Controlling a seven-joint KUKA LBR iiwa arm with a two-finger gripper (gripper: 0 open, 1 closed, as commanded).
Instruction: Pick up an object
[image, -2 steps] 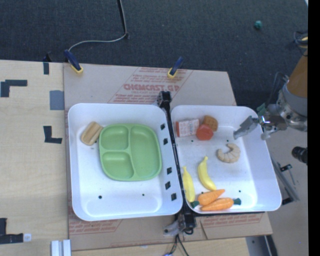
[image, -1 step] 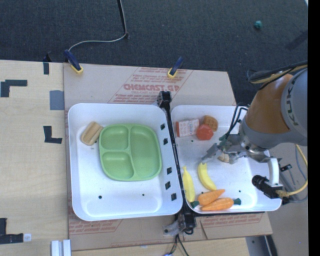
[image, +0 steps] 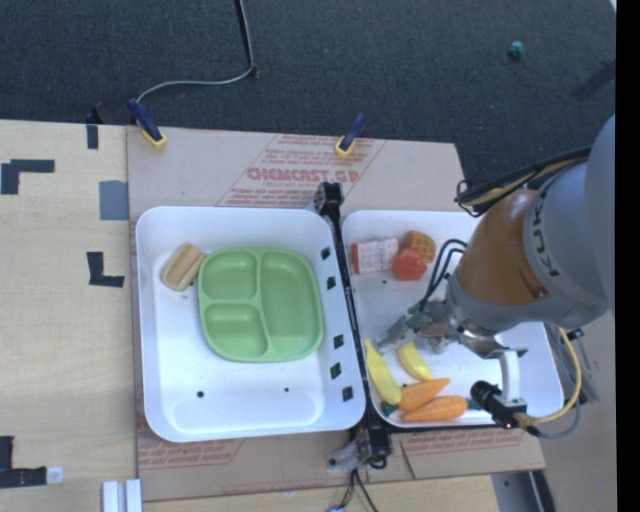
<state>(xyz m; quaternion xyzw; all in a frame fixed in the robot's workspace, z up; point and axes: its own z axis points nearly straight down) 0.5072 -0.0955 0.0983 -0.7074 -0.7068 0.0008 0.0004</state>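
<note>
Arm (image: 540, 255), grey w/ orange band, over right bin (image: 555, 375). Left bin (image: 160, 330): green divided plate (image: 262, 305), tan bread pc (image: 182, 266) beside it. Gripper (image: 425, 328) low in right bin, just above 2 bananas (image: 398, 365); grip state unclear. Carrots (image: 430, 400) at front rim; tomato (image: 408, 264), waffle (image: 418, 243), red packet (image: 375, 256) at back.

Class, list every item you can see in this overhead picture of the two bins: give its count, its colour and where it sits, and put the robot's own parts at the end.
bins: 2, white, side by side on the cardboard sheet
divided plate: 1, green, left bin
bread piece: 1, tan, left bin, at the plate's left edge
bananas: 2, yellow, right bin, near front
carrots: 2, orange, right bin, front edge
tomato: 1, red, right bin, back
waffle: 1, orange-brown, behind tomato
carton: 1, red-white, left of tomato
clamps: 2, yellow-blue, cardboard's back edge
arm: 1, grey and orange, over right bin
tool: 1, dark, above the bananas
</note>
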